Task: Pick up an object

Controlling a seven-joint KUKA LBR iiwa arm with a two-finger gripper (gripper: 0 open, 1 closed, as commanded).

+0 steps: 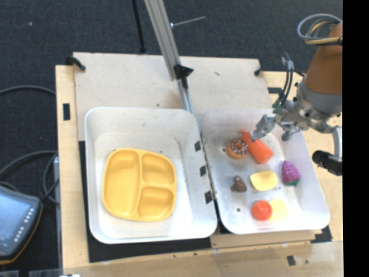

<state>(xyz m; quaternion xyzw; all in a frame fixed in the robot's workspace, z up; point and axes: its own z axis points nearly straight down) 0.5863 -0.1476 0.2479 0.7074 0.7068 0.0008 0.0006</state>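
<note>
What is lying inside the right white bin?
In the right white bin: sprinkled donut, orange carrot, purple grapes, brown piece, yellow piece, red-orange ball, pale yellow block, partly covered.

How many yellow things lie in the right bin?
2. One yellow piece lies mid-bin, between the brown piece and the purple grapes. The other lies at the near edge, touching the red ball. The gripper may hide more.

fingers (275, 128) spread over right bin (308, 198) — orange carrot (258, 148) just below.
</note>
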